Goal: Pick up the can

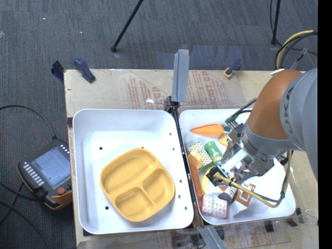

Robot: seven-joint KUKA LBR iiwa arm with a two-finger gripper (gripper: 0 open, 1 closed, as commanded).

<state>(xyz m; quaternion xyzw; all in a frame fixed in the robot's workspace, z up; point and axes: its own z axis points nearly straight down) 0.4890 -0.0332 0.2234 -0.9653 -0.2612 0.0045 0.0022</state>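
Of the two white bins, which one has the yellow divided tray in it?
The left bin holds the yellow tray, lying alone in it. The right bin holds the clutter, including the carrot.

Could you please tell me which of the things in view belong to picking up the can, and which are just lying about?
For the job:
green can
tool
right bin

Lying about:
yellow divided tray
left bin
carrot
red-and-white packet

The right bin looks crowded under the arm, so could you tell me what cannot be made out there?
- Gripper: finger state unreadable, lost among the clutter, camera view.
- Green can: lower end hidden by the gripper.
- Right bin: middle floor covered by the arm.
- Items beside the carrot: too small to identify.
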